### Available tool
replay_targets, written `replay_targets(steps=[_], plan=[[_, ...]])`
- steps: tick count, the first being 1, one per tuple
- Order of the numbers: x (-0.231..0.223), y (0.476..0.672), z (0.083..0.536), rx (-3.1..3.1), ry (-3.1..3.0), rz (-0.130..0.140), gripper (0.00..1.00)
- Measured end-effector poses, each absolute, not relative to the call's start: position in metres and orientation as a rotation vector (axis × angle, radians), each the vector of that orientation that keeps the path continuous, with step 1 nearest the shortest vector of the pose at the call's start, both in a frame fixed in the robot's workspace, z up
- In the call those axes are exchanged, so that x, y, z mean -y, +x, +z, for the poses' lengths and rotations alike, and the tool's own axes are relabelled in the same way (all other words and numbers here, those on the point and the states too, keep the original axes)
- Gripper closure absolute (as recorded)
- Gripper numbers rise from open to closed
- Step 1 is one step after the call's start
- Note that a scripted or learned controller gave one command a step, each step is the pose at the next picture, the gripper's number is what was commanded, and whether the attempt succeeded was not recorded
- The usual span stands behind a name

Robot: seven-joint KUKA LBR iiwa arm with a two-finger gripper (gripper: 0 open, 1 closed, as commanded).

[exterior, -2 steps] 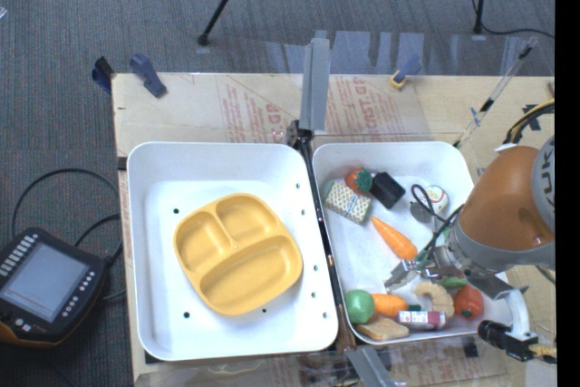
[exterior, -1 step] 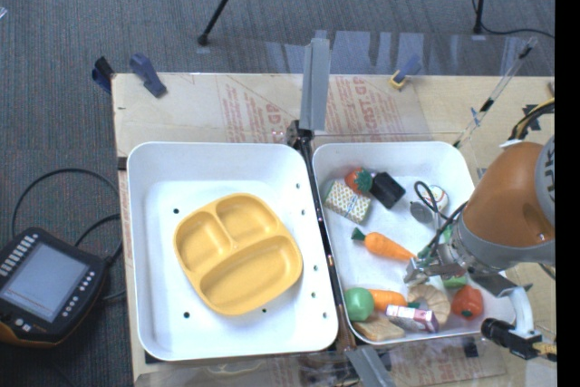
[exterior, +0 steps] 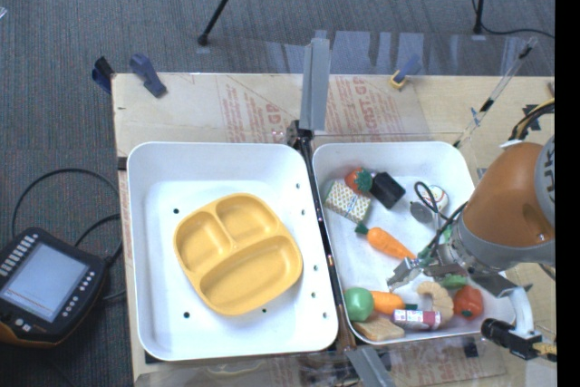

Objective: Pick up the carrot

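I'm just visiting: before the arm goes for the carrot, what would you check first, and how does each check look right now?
1. Target in sight: the orange toy carrot with green top lies unobstructed in the right white bin. Ok.
2. Gripper placement: the gripper is just beside the carrot's tip, not over it. Not ok.
3. Fingers ready to close: cannot tell.
4. Lookalike: a second, smaller orange carrot piece lies beside a green round toy; confusion possible. Not ok.
5. Room around the target: a checkered block sits close to the leafy end. Cannot tell.
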State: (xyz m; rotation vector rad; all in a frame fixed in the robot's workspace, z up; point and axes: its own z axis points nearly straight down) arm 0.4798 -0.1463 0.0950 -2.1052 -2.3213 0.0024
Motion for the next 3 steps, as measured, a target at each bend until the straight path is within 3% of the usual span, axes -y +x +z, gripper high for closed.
replay_targets(steps=[1, 2, 3], plan=[[0.118, 0.539, 0.086, 2.488, -1.911, 0.001, 0.00], [0.119, 0.538, 0.095, 2.477, -1.920, 0.002, 1.00], [0.021, 0.562, 0.209, 2.337, -2.102, -0.008, 1.00]])
